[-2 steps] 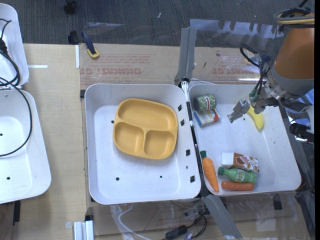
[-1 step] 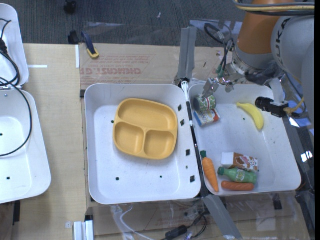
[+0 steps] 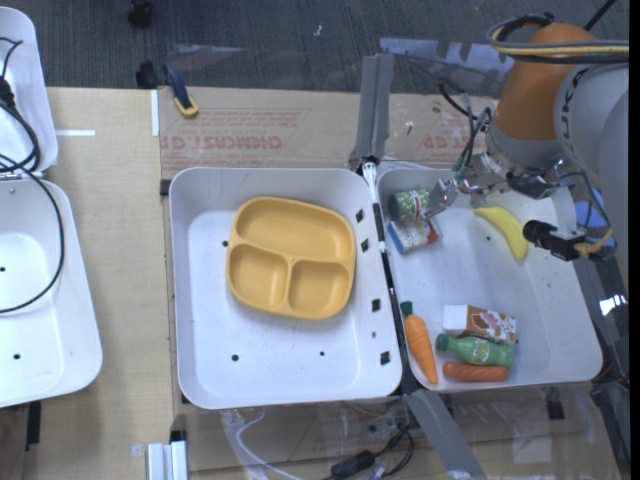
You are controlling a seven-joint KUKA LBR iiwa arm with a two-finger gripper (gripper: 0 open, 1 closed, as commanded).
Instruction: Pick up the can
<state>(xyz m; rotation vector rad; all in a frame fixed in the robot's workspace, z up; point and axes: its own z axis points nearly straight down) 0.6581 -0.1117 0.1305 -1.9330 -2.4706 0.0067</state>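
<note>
Green-labelled, the can [image 3: 411, 206] lies on its side in the far left corner of the right bin [image 3: 560, 313], resting against a blue and red packet [image 3: 412, 235]. The gripper [image 3: 446, 190] sits just beside the can's right end, its jaws slightly spread, not around the can. A banana [image 3: 503, 230] lies to the right.

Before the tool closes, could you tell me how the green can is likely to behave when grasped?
The can lies on its side in the right bin, so a nudge would probably roll it. It looks rigid and smooth, so possibly slippery. The blue packet touching it may shift too. The tool is beside it.
</note>
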